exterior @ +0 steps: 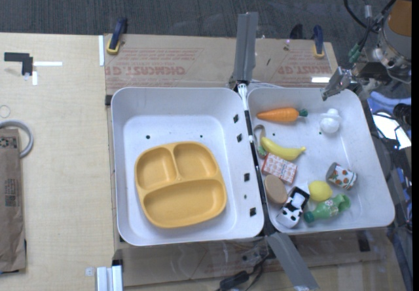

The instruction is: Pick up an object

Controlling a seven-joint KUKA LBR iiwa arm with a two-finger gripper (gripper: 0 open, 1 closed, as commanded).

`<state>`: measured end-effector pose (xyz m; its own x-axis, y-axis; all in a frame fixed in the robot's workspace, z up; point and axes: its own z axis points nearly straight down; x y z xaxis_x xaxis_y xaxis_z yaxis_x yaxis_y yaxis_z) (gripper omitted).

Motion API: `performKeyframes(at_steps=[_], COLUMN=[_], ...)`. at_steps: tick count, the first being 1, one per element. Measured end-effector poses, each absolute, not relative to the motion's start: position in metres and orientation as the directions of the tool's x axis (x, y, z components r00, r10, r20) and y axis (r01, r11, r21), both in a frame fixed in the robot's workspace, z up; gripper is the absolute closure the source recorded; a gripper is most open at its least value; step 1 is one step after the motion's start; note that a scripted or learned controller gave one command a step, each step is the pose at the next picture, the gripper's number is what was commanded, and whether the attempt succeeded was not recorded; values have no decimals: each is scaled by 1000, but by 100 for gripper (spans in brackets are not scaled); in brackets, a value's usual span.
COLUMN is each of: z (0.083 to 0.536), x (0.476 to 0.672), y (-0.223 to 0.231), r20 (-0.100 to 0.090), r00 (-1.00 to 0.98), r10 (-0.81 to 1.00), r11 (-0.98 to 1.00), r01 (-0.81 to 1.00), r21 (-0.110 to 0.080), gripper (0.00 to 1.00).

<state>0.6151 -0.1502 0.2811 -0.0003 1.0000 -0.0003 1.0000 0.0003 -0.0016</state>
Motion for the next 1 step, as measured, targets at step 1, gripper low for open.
performKeyframes(at_steps=[1], z=[187], x=[639], y=[-107], r20=[-1], r00=[-126], r10=[992], r11=[126], r01=[992], r21=[-2], gripper=[0])
